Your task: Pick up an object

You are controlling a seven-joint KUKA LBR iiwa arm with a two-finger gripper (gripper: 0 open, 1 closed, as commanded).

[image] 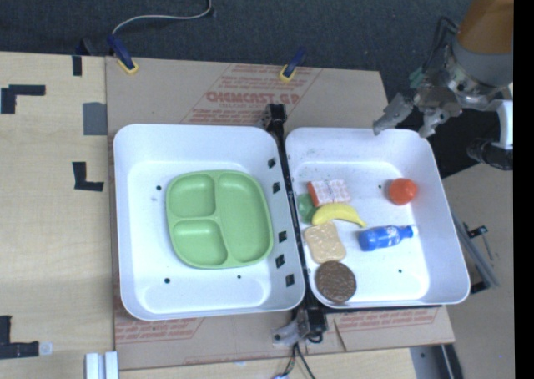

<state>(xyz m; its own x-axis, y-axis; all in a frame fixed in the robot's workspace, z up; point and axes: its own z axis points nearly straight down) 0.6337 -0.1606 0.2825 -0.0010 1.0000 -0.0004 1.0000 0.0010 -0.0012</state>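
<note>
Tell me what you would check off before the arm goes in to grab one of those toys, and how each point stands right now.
1. Fingers free of any load: ok. The gripper hangs over the right bin's far rim with nothing between its spread fingers.
2. Things to pick: ok. Tomato, blue bottle, banana, brown cookie, pale cracker and red-and-white packet all lie in the right bin.
3. An easy target: ok. The tomato lies apart from the rest.
4. Crowding: not ok. Banana, cracker and packet sit close together by the divider.
5. Fingers lined up over a target: not ok.
6. Green plate out of the way: ok, it is in the left bin.
</note>
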